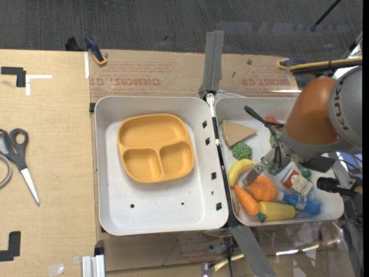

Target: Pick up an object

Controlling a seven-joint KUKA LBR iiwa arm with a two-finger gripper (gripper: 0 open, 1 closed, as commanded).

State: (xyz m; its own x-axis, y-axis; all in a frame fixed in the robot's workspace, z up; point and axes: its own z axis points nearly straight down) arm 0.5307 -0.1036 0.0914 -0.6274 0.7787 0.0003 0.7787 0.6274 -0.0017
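Crowding is my worry: my gripper (255, 173) sits low among toys, an orange (264, 188) just below it, a banana (238, 169) beside; whether it's closed, I cannot tell. Neighbours could block any grab.

You have two white bins (104, 172), one orange divided tray (155, 147), one banana (238, 170), one carrot (245, 199), one corn cob (278, 212), one green broccoli piece (242, 151), and one pair of scissors (22, 163).
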